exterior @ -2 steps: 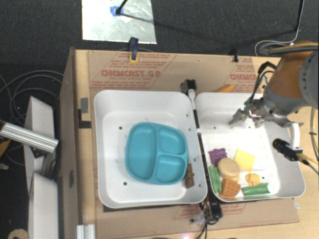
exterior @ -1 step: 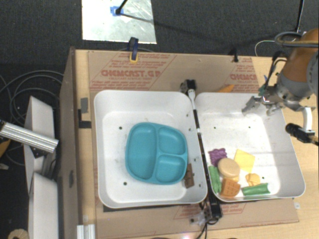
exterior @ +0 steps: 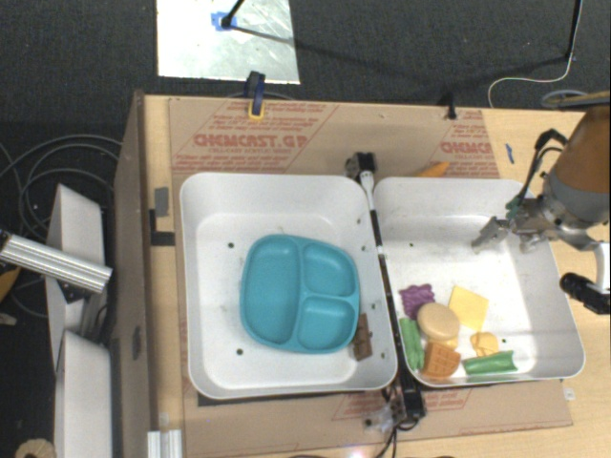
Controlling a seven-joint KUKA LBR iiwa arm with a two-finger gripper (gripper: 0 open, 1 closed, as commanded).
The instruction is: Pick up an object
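Toy food lies heaped in the front left corner of the right bin (exterior: 535, 284): a purple grape bunch (exterior: 415, 299), a tan round bun (exterior: 439, 322), a yellow cheese slice (exterior: 468, 306), a brown waffle (exterior: 440, 360), a small orange piece (exterior: 483, 343), a green stick (exterior: 410, 340) and a green bean (exterior: 491, 362). My gripper (exterior: 503, 239) hangs over the back right part of that bin, well behind the pile. It is open, with nothing between its fingers.
The left bin (exterior: 205, 256) holds a blue compartment plate (exterior: 301, 294), with a small brown piece (exterior: 363, 338) by its front right edge. A ridge (exterior: 377, 246) divides the two bins. An orange object (exterior: 434, 170) lies on the cardboard behind the right bin.
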